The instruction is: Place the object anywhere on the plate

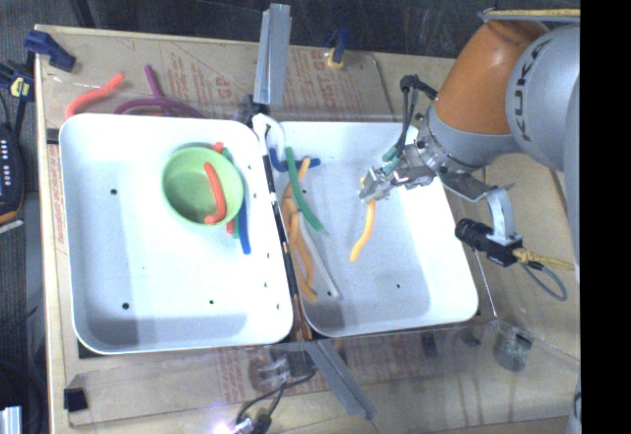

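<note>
Hanging over the upper middle of the right bin (449, 299), my gripper (375, 187) pinches the top end of a yellow strip (363, 233) that dangles toward the bin floor. I see the green plate (187, 187) in the left bin (99, 304), a red strip (214, 187) across it.

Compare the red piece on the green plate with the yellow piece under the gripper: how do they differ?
Colour: the red piece is red-orange, the yellow piece is yellow-orange.
Place: the red piece lies on the green plate in the left bin; the yellow piece is in the right bin, off any plate.
Contact: the red piece lies free; the yellow piece's upper end reaches the gripper, though a grasp is unclear.
Shared: both are thin, slightly curved strips.
</note>
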Available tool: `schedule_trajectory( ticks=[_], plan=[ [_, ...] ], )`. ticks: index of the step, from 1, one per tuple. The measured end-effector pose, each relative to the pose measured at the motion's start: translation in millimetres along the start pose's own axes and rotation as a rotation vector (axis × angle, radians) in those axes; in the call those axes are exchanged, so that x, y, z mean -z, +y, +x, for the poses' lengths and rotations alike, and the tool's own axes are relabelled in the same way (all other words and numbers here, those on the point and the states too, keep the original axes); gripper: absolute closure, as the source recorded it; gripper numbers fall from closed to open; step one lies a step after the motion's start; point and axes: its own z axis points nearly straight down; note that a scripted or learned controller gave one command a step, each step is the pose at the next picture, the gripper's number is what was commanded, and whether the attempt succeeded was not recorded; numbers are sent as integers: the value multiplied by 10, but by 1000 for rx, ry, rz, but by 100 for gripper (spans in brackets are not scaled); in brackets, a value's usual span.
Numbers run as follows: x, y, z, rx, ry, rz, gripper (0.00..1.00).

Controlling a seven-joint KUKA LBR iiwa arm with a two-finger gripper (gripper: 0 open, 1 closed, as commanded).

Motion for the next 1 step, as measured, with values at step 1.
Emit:
schedule_trajectory(
  ticks=[1],
  plan=[
    [742, 512, 515, 109, 1, -1, 100]
  ],
)
